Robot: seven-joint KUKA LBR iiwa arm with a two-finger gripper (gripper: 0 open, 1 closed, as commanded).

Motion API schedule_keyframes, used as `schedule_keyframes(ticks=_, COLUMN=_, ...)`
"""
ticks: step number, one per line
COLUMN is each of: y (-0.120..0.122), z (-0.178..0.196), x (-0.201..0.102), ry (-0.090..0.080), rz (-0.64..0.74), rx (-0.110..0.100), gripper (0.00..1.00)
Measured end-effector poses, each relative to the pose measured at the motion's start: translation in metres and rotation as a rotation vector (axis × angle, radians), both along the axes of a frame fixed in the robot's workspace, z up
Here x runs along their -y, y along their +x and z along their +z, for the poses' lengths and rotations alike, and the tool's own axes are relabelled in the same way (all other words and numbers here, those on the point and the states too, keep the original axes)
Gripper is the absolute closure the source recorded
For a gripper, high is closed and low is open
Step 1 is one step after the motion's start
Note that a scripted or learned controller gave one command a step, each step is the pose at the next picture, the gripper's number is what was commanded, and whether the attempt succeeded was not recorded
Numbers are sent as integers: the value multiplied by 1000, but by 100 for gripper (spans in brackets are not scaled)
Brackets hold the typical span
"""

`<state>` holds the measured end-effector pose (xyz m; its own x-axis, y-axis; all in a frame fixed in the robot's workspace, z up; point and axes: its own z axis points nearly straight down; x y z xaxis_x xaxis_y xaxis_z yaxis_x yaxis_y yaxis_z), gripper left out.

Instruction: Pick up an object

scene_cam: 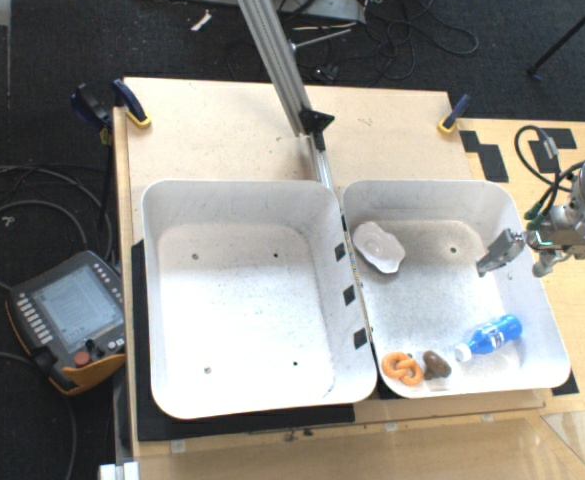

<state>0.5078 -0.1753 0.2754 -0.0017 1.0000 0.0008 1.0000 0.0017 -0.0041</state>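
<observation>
Blue bottle [489,337]: lies at 5 o'clock in right bin [424,196], long axis running 2-to-8 o'clock. Pincer [520,252] hovers at bin's 3 o'clock rim, bottle toward its 6 o'clock; pincer state cannot be told.

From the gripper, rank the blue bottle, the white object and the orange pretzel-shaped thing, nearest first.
Measured from the gripper at the right bin's right wall:
1. Blue bottle, lying below it near the front right.
2. White object, to its left by the divider.
3. Orange pretzel-shaped thing, in the front left corner.
</observation>
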Motion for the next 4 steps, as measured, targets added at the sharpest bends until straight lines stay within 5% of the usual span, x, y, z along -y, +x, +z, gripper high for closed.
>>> schedule_keyframes(ticks=1, y=1, z=2, x=0, ry=-1, rz=-1, rx=4, gripper=0)
schedule_keyframes(ticks=4, y=9, z=-163, x=4, ry=0, rz=-3, rx=-1, gripper=0)
